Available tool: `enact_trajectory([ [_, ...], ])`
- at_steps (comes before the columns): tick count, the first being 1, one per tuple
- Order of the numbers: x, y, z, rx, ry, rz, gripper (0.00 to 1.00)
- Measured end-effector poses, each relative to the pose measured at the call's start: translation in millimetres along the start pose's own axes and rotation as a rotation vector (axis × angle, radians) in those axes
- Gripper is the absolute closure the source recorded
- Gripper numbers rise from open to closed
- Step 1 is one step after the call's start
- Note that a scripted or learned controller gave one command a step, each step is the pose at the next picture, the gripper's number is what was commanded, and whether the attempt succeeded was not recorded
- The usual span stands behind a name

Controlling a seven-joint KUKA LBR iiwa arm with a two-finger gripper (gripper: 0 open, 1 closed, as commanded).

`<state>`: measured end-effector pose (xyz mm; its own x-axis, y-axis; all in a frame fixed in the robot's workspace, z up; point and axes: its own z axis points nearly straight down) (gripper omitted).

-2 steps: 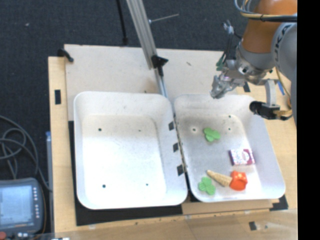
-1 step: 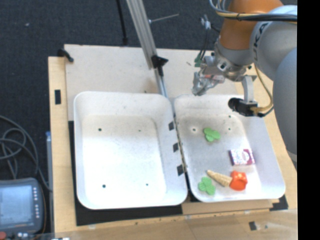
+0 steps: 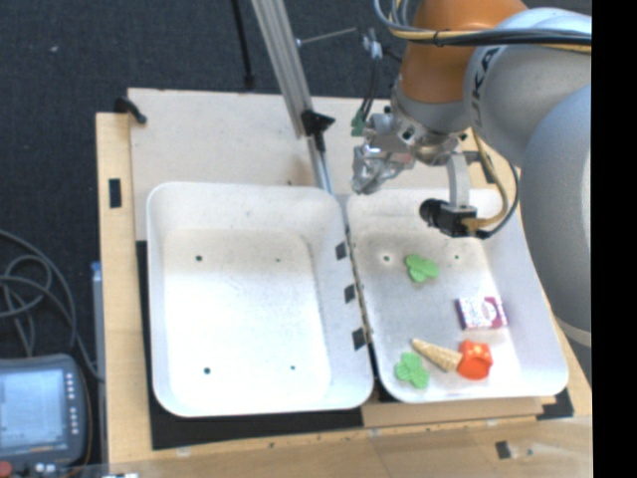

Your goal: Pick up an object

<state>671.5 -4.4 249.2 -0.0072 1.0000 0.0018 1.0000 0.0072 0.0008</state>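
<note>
Camera view | my gripper (image 3: 370,177) hovers over right bin's (image 3: 518,297) far-left corner | grip unclear | green piece (image 3: 422,268) lies apart, nearer camera.

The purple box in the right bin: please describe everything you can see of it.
The purple box is small and flat-looking, purple with a white patch on its top face; any print is too small to read. It looks like cardboard. It lies flat on the floor of the right bin, near that bin's right wall, slightly turned. Nothing touches it: the orange toy lies just below it, apart, and the gripper is far off at the bin's upper left corner.
</note>
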Motion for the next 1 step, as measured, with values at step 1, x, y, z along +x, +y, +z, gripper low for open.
enact_trajectory([
  [1, 51.7, 1.3, -8.6, -0.002, 0.0, -0.001, 1.0],
])
